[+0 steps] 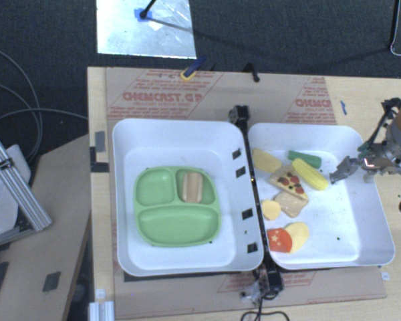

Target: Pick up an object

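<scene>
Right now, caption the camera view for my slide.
Tool reaches into right bin beside corn and other toy food; left bin holds a green tray.

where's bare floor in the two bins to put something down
Right bin: bare along its near and right side, right of the tomato slice and below the pincer. Its left half is crowded around the pizza slice and corn. Left bin: a bare margin surrounds the green tray, whose two larger compartments are bare.
</scene>
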You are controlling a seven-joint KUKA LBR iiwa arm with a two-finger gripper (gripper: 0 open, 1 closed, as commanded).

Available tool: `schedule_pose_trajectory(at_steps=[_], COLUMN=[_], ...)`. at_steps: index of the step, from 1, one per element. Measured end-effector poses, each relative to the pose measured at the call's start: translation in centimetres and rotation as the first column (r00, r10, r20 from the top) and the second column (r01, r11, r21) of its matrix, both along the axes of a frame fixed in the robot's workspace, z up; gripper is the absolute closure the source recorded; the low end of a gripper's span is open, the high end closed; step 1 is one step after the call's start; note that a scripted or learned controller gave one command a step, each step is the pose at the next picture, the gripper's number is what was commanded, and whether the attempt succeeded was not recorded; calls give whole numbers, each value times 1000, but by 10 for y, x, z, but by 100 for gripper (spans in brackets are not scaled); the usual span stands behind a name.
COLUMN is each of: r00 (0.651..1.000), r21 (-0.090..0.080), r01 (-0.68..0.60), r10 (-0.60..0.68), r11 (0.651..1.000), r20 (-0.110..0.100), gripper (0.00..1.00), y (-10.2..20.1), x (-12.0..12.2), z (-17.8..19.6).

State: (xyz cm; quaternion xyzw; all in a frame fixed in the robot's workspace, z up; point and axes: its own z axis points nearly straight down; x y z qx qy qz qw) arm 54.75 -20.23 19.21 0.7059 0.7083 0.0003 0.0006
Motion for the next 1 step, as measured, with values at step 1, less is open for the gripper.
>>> schedule_pose_trajectory(at_steps=[1], r00=[1000], r21=[3], r01=[-6], r10=[6], r11=[1000], r20=[5], gripper=[0], y=[61], x=[42], z=[-110])
